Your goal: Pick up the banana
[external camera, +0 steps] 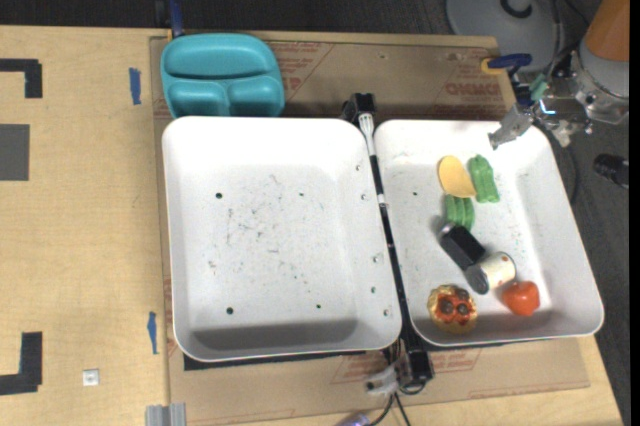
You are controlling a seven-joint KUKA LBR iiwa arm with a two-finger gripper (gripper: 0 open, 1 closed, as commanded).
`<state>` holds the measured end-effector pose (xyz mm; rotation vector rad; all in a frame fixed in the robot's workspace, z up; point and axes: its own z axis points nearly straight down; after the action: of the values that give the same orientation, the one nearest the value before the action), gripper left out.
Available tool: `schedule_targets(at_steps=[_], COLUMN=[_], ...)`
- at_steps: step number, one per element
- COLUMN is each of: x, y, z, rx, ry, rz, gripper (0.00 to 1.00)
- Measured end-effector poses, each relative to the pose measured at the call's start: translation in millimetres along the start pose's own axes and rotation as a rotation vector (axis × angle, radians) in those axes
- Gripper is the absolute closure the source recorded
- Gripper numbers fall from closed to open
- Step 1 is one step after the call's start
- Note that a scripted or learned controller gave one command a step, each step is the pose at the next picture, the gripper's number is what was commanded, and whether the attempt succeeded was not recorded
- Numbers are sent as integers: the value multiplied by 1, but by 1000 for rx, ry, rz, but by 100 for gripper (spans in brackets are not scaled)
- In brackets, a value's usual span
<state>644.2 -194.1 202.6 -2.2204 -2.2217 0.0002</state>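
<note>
The banana (456,176) is a short yellow piece lying in the upper part of the right white bin (570,244), touching a green vegetable (483,179) on its right. My gripper (507,131) hangs over the bin's far right corner, up and to the right of the banana and apart from it. Nothing shows between its tips. The grey arm with its orange band (610,29) comes in from the right edge.
Also in the right bin: a second green piece (460,210), a black block (463,252), a white cylinder (497,268), a red tomato (520,297) and an orange-yellow toy (452,306). The left white bin (180,214) adjoins it. A teal divided tray (222,74) sits behind.
</note>
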Motion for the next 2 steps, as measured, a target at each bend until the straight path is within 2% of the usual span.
schedule_targets(at_steps=[1,2], x=[70,86], y=[-5,-48], z=[102,117], rx=[1,-1], ry=[1,0], rz=[-340,-447], gripper=[0,0])
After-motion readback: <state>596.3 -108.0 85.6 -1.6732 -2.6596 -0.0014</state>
